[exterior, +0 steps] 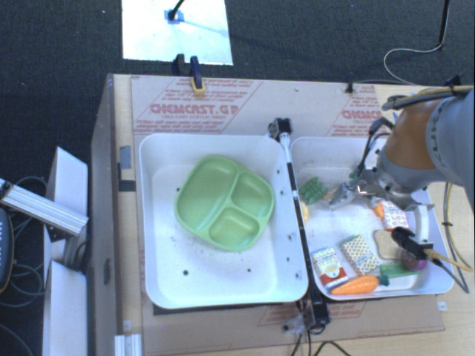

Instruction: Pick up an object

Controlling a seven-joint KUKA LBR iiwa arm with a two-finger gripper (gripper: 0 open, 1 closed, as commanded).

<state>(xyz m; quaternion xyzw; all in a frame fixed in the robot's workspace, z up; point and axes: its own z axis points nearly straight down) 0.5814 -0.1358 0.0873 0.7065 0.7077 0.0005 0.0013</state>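
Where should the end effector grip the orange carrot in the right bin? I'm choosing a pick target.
Grip the carrot across its thick middle, coming straight down from above. It lies flat along the right bin's near wall, tapering toward one end, so the fingers should close across its narrow width. The wall probably leaves little room on that side.

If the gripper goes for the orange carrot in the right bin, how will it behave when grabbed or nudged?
The carrot looks like a smooth toy, so probably stiff and light. Its rounded, tapered shape suggests it may roll or slip between narrow fingers. It lies against the right bin's front wall, beside a green piece, so a push would likely pin it there.
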